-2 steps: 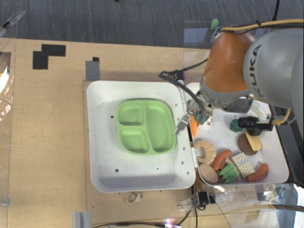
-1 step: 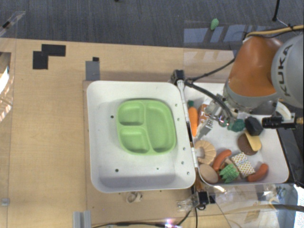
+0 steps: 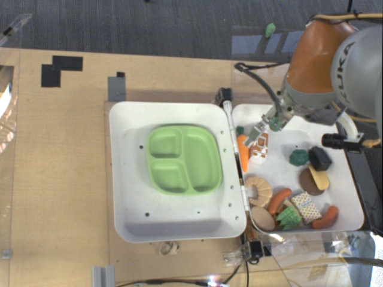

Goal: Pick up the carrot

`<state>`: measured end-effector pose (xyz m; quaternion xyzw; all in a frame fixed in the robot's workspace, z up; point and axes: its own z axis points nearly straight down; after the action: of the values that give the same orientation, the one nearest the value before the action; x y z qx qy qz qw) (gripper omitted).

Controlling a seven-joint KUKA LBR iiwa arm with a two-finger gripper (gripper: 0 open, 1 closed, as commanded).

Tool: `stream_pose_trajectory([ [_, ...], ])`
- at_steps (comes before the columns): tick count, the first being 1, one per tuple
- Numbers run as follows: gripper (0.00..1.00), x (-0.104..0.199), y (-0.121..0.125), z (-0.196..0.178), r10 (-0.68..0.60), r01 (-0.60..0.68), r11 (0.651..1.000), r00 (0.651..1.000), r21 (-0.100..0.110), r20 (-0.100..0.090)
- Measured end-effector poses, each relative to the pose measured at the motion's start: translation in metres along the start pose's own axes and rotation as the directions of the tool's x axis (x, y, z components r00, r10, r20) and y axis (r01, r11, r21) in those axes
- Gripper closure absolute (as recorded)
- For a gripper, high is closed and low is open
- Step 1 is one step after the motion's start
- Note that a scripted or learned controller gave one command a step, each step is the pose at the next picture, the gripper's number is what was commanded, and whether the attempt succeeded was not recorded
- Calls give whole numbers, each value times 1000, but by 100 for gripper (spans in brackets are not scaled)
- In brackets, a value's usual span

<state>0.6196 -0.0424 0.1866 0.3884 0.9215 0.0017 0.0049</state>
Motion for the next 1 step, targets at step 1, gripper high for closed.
stream_pose_trajectory([
  [1, 0, 57, 5, 0, -183, 183, 983, 983, -1, -3],
])
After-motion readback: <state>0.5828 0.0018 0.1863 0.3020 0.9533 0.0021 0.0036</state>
